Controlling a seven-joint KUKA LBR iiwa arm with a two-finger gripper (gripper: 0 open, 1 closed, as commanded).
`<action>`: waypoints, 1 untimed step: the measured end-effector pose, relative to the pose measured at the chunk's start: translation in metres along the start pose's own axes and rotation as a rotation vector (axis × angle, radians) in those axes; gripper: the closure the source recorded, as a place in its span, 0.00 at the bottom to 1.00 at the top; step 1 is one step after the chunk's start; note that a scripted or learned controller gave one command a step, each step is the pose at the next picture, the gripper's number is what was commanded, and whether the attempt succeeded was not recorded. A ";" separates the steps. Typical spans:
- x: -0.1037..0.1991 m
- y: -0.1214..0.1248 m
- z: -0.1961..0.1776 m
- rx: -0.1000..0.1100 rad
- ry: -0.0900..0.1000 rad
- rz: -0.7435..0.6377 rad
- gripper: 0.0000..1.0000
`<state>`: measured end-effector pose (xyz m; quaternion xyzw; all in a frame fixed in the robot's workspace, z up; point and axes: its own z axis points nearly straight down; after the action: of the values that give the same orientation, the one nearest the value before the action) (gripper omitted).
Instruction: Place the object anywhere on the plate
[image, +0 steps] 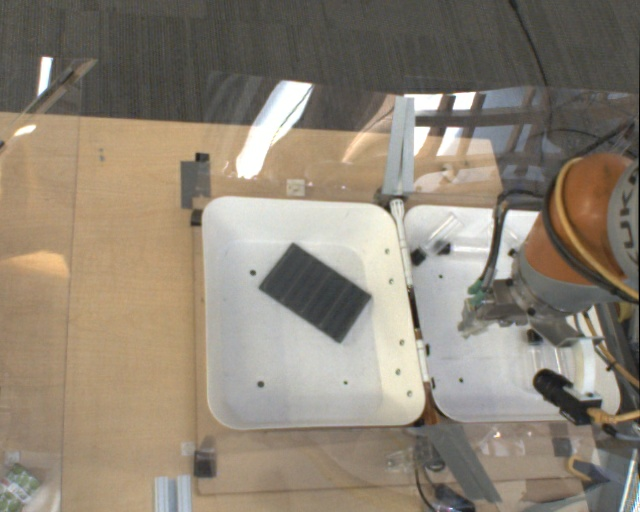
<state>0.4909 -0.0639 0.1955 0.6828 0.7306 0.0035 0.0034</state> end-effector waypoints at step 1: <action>0.000 0.000 0.000 0.000 0.000 0.000 0.00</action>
<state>0.4909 -0.0640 0.1956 0.6829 0.7305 0.0035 0.0034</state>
